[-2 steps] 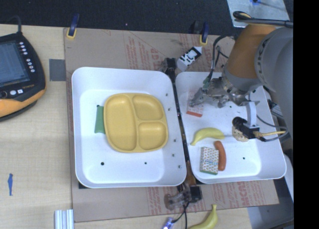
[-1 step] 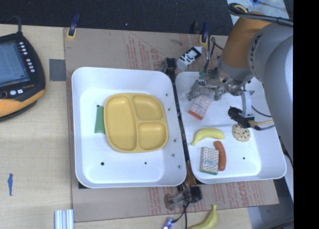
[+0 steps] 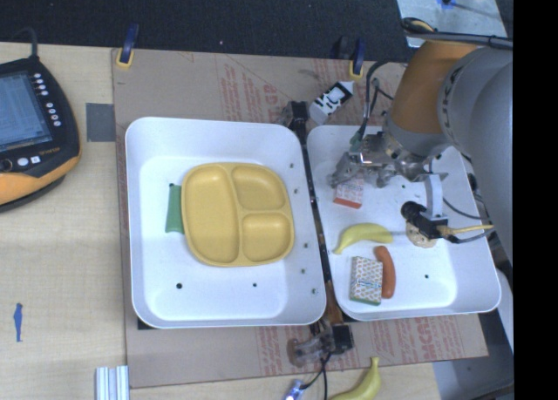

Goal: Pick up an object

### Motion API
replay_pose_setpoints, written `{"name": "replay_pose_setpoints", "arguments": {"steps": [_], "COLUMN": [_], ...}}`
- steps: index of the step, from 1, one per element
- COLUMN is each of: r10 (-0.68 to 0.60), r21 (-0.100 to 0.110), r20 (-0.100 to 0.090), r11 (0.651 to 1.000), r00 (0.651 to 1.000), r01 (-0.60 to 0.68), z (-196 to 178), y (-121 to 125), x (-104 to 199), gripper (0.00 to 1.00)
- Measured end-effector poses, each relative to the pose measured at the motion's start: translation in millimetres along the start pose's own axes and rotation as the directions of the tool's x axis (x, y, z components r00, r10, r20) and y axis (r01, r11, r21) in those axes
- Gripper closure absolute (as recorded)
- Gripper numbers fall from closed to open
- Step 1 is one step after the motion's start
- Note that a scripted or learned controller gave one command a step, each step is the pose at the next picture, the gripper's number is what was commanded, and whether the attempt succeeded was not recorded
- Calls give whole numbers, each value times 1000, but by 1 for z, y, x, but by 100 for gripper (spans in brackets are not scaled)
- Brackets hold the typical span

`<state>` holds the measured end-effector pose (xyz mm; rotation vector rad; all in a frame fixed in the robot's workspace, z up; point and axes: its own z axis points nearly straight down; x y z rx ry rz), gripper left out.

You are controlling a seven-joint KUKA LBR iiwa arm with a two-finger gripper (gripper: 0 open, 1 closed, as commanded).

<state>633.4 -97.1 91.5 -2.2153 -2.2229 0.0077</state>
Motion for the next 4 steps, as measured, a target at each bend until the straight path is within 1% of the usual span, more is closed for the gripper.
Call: {"name": "replay_pose_setpoints", "arguments": {"steps": [1, 2, 3, 4], "r10": [0, 1, 0, -2], "r21": [-3, -5, 0, 2], "r20": [-2, -1, 0, 1], "r11": [1000, 1000, 1000, 1000], "r00": [1000, 1000, 1000, 1000], "r01": [0, -1, 0, 2], "z": [-1, -1, 0, -10], "y": [23, 23, -5, -6], "x": [-15, -25, -10, -11], "gripper": [0, 0, 0, 100]}}
